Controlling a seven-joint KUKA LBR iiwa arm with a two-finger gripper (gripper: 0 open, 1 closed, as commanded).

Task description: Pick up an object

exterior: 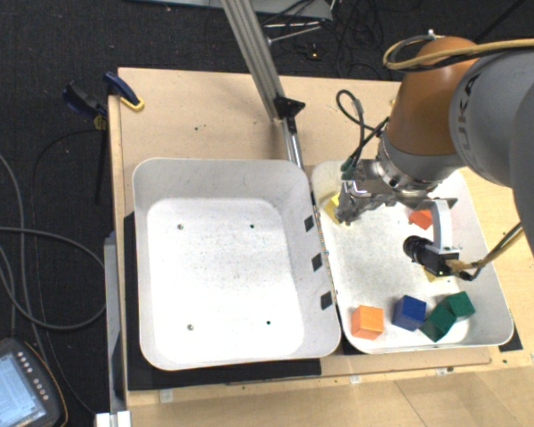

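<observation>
The end effector (351,205), its grip state impossible to tell, is lowered at the right bin's (489,327) upper left over a yellow object (332,205), apparently the pick target; blocks are left lower right.

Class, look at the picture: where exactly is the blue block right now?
The blue block lies in the right bin, near its front edge, between the orange block on its left and the green blocks on its right.
</observation>
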